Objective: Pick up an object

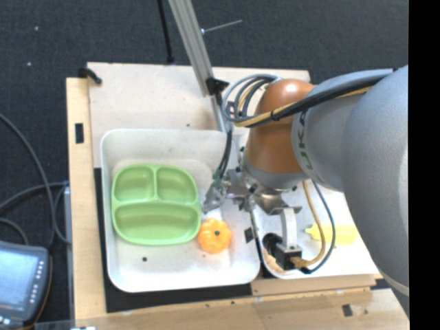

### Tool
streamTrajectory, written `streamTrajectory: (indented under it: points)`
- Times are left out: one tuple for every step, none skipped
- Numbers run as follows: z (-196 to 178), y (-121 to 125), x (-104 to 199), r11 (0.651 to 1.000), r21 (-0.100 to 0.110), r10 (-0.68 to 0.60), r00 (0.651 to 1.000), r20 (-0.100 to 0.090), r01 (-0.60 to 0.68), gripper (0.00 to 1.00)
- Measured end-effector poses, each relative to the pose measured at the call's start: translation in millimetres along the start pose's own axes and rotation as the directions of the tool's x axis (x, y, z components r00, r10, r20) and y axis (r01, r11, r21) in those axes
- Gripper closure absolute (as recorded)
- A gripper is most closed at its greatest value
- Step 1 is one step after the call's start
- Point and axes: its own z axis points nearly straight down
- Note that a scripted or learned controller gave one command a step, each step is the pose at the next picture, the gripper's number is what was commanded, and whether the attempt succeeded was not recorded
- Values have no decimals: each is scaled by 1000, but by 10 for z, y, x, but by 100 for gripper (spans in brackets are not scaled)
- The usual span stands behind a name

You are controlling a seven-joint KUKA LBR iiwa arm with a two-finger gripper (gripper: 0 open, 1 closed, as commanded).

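Note:
A small orange pumpkin-shaped object (215, 236) lies in the left white bin (130, 143), near its front right corner. A green divided tray (154, 203) rests just left of it, nearly touching. My gripper (214, 196) hangs low over the bin at the tray's right edge, just above and behind the orange object. The wrist's orange band and grey arm cover much of the right bin. A yellow object (337, 234) peeks out in the right bin under the arm.
A metal post (194, 40) slants up from the bench behind the bins. Cables run down from the wrist along the divide between the bins. The right bin's front rim (289, 273) shows below the arm.

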Motion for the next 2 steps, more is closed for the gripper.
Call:
streamTrajectory:
  points:
    - [-106, 1, -40, 1000, 1, 2, 1000, 1, -2, 100]
    - [-100, -1, -43, 1000, 2, 1, 1000, 2, -1, 0]
